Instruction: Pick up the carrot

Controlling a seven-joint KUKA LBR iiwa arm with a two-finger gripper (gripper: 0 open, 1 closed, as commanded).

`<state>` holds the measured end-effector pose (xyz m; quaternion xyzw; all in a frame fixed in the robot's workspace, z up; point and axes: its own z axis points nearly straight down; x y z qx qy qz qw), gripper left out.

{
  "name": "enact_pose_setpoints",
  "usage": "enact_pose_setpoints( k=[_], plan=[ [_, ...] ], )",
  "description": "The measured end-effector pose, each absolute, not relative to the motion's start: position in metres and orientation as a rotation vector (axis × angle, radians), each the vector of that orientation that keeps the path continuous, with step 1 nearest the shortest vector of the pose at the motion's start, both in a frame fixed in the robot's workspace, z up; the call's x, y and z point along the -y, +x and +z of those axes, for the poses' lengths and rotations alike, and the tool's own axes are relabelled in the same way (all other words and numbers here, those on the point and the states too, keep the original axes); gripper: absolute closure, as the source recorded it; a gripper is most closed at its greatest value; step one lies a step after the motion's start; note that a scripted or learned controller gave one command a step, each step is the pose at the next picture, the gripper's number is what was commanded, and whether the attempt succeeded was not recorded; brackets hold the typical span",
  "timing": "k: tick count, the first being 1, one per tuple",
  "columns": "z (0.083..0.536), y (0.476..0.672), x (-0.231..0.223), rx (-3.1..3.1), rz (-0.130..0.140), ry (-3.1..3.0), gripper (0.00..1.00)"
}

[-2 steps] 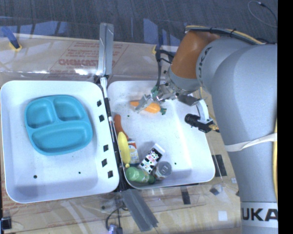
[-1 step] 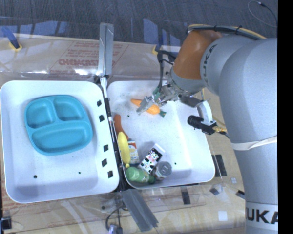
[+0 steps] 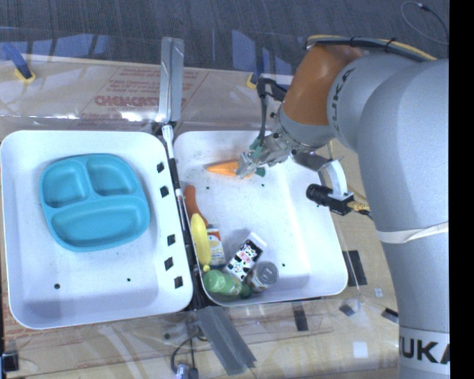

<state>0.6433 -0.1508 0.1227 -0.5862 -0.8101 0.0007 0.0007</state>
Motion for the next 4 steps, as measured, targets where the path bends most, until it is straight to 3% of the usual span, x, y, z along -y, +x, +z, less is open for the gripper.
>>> enact_pose_setpoints(
  k=[1,2,3,4],
  plan=[
    [0.123,0.643,0.151,2.544,0.002,-1.841,0.0],
    [0.092,0.657,0.137,2.542,0.001,-1.846,0.0],
    [0.103,0.658,0.137,2.547,0.001,-1.841,1.0],
    [0.193,0.632,0.084,2.619,0.001,-1.735,1.0]
  ],
)
